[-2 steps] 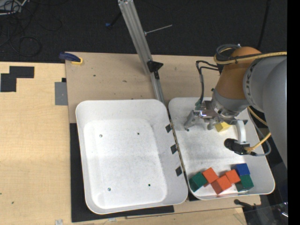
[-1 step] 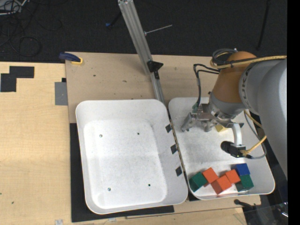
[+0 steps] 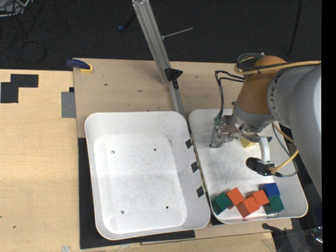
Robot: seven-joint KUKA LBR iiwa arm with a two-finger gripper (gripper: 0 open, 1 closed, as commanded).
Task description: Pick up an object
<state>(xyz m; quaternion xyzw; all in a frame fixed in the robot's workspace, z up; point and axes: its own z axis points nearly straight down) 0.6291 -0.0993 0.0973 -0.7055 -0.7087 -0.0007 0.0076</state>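
Nearest to us, in the near right corner of the right bin (image 3: 210, 121), we see a tight cluster of small blocks. A green block (image 3: 222, 202) sits at the cluster's left, an orange block (image 3: 235, 196) touches it, and a second, larger orange block (image 3: 252, 203) lies just right of that. A blue block (image 3: 271, 189) rests at the far right of the group, with a dark green block (image 3: 274, 206) just near of it, close to the bin's rim.

To the left lies the left bin (image 3: 137, 173), its white floor marked with a few dark dots. The two bins sit side by side on the wooden tabletop (image 3: 37, 156), with small black clips along the seam between them.

Farther back in the right bin, the gripper (image 3: 219, 138) hangs low over the bin floor near its far left part, well apart from the blocks. We cannot tell whether its jaws are spread or pressed together. A pale yellow object (image 3: 247, 140) peeks out just right of it, partly hidden by the wrist.

Beyond, the orange band and grey arm (image 3: 294, 101) come in from the right. A slanted aluminium rail (image 3: 156, 46) rises at the far side of the tabletop.
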